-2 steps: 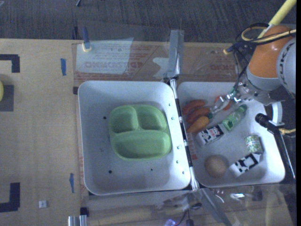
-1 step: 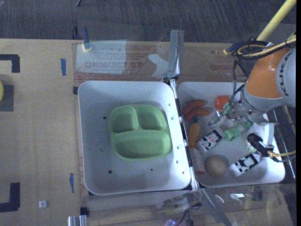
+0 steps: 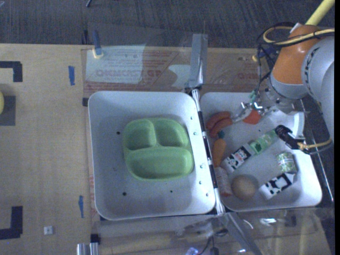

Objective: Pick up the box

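Observation:
Two black-and-white patterned boxes lie in the right bin [image 3: 313,195]: one [image 3: 237,158] near its middle, the other [image 3: 278,184] toward the front right. A green-and-white carton [image 3: 263,142] lies between them and the arm. My gripper [image 3: 248,109] hangs over the back of the right bin, just beside a small orange-red item [image 3: 254,118]. It is well apart from both boxes, with nothing visibly held.
The right bin also holds red sausages [image 3: 218,121], an orange carrot [image 3: 218,151], a brown potato [image 3: 244,186] and a small pale-green packet [image 3: 287,162]. A green divided tray [image 3: 158,149] sits in the left bin [image 3: 101,142].

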Motion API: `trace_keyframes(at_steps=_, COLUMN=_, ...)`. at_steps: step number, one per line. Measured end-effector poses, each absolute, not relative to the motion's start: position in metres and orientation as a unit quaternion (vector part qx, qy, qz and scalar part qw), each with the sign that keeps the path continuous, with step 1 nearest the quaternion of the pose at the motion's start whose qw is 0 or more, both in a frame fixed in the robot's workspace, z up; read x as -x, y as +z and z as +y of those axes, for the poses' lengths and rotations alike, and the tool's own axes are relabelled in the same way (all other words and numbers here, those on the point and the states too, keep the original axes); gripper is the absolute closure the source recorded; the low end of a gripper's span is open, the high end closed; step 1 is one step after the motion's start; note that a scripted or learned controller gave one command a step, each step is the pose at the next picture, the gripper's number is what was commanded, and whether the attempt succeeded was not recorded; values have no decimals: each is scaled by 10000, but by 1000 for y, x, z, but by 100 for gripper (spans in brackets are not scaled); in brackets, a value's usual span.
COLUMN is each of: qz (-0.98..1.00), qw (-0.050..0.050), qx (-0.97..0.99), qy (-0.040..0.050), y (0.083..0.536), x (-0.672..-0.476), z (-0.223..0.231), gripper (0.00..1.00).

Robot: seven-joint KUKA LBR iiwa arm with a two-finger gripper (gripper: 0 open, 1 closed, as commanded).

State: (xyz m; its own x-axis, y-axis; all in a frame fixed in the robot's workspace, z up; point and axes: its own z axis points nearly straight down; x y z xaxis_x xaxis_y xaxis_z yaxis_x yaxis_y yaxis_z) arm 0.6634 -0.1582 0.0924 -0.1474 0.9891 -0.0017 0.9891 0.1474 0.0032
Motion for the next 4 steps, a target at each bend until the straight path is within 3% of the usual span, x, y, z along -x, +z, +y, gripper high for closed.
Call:
trace_keyframes(at_steps=1, qz=8239, qw=1, qx=-5667, qy=4, y=86, x=-624, z=-155, gripper=0)
trace_keyframes(at_steps=2, qz=7113, qw=26, qx=-7029, qy=9, y=86, x=-668, z=-159, gripper=0)
trace_keyframes(at_steps=3, qz=6052, qw=-8, qx=-7961, qy=2, y=86, x=-597, z=-150, gripper=0)
trace_keyframes(at_steps=4, qz=5547, qw=-41, qx=-8321, qy=-33, y=86, x=-647, z=-171, gripper=0)
